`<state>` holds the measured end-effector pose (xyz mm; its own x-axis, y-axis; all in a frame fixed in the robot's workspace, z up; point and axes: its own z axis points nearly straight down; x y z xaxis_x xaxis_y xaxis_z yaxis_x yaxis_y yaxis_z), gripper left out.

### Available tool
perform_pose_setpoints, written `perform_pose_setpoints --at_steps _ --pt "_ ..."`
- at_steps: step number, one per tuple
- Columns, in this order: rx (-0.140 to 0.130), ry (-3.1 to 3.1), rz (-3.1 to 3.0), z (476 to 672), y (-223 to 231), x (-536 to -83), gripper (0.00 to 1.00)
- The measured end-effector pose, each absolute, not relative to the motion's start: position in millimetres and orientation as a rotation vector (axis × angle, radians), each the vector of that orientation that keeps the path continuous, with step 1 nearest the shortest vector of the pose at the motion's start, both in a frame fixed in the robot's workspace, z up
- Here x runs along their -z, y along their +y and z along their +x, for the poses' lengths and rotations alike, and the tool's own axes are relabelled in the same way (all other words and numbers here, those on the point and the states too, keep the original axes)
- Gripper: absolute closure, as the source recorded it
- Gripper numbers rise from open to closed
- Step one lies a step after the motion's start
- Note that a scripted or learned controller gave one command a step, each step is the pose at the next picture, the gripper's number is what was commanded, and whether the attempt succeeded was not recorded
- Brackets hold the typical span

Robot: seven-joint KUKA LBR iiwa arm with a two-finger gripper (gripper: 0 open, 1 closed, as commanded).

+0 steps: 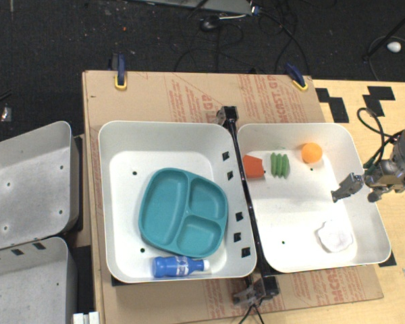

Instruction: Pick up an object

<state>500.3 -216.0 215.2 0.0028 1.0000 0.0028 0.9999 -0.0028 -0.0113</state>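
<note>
In the right bin [351, 181], an orange ball [312, 152] lies near the far edge, with a green ribbed piece [279, 165] and an orange-red block [254, 167] beside it twd. the divider. A white crumpled thing [335, 237] sits at the near right corner. The hand [360, 186] is at the right edge of this bin (nothing between its fingers, which look spread apart). The left bin [121, 154] has a teal divided plate [183, 212] and a blue bottle [178, 266] at its near edge.
</note>
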Motion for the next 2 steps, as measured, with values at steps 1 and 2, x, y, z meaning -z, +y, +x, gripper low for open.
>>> perform_pose_setpoints --at_steps 1,2 --pt "-0.001 -2.222 -2.220 503.2 -215.5 -220.5 0.00" --pt "-0.004 -2.216 -2.219 500.4 -212.5 -156.6 0.00"
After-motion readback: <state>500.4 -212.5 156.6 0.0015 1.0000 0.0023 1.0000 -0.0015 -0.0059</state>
